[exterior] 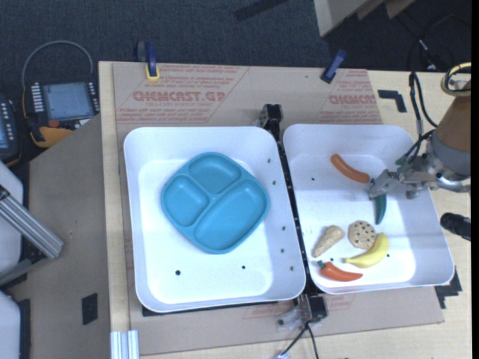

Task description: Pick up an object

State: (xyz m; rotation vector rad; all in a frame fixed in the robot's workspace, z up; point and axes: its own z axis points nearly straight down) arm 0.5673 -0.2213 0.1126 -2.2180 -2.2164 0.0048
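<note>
The right bin (419,200) holds several toy foods. An orange sausage (349,168) lies near its back. At the front are a beige bread piece (328,238), a round cookie (361,234), a yellow banana (371,253) and a red chili (340,272). My gripper (381,194) reaches in from the right and hangs over the middle of this bin, just right of the sausage's end and above the cookie. A slim dark teal shape (380,209) points down from its tip toward the cookie. I cannot tell whether that shape is part of the gripper or a separate item.
A blue divided plate (215,200) lies in the left bin (150,275). A black divider (288,200) runs between the two bins. Cables (415,96) trail over the bench at the back right, and the arm's orange-banded wrist (456,129) crosses the right bin's rim.
</note>
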